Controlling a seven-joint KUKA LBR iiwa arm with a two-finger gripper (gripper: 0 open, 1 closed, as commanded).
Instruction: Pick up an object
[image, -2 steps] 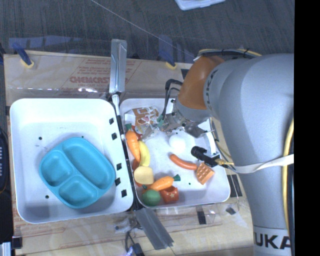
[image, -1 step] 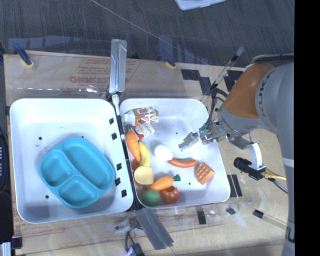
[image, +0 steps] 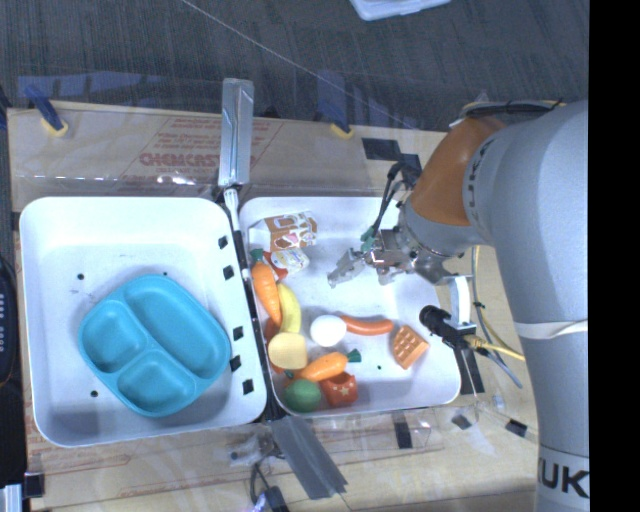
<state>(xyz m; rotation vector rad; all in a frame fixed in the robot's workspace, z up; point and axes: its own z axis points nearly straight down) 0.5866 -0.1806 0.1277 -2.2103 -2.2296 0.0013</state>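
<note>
Dark ribbed flooring is showing beyond the bench (image: 120, 470), and we are looking down on two shallow white bins sitting side by side on its pale top. Nearest us in the right bin (image: 440, 390), a green round fruit (image: 302, 395) and a red pepper (image: 340, 390) are lying against the front wall, with a small carrot (image: 325, 366) just behind them. A yellow lemon-like piece (image: 288, 350), a white egg (image: 328, 330), an orange sausage (image: 366, 324) and a waffle (image: 408, 346) are sitting in the middle. Farther back, a long carrot (image: 265, 290) and a banana (image: 290, 308) are leaning along the divider, and a printed carton (image: 288, 236) is lying near the far wall. We are seeing the gripper (image: 345, 272) hanging over bare bin floor between the carton and the sausage; its fingers look slightly apart with nothing between them. The left bin (image: 50, 240) is holding a blue divided tray (image: 155, 345). A clear sheet with red print (image: 180, 155) is lying behind the bins.
</note>
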